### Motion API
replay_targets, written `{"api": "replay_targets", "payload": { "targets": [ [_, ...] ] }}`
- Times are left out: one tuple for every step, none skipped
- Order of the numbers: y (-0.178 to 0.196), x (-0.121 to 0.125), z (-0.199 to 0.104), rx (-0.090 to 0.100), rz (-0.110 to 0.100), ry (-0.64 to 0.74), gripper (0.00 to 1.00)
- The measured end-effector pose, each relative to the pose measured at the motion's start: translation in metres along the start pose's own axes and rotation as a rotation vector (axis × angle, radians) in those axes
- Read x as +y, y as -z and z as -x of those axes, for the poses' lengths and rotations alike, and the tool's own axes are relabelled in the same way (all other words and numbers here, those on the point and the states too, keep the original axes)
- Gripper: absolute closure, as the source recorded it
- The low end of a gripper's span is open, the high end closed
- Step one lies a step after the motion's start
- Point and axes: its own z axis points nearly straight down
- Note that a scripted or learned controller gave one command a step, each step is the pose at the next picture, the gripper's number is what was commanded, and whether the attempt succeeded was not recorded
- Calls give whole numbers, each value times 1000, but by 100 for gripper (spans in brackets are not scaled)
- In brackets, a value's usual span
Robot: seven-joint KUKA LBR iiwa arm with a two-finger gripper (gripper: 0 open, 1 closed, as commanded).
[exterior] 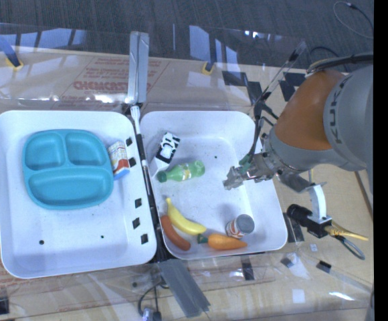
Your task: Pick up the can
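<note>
Left bin [7,199]: blue divided plate [67,168], small carton [118,159] at its right edge. Right bin [201,120]: black-white toy [168,146], green bottle [181,172], banana [182,221], hot dog [174,234], carrot [225,242]. Can [239,226] at front right corner, touching carrot, not lifted. Gripper [233,180] above bin floor, behind can, apart from it, holding nothing; finger opening: cannot tell. Pick not started: approach, close, lift all remain.
</note>
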Motion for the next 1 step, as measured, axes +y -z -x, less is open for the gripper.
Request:
{"api": "replay_targets", "payload": {
  "targets": [
    [0,0,0,0,-1,0,0]
  ]
}}
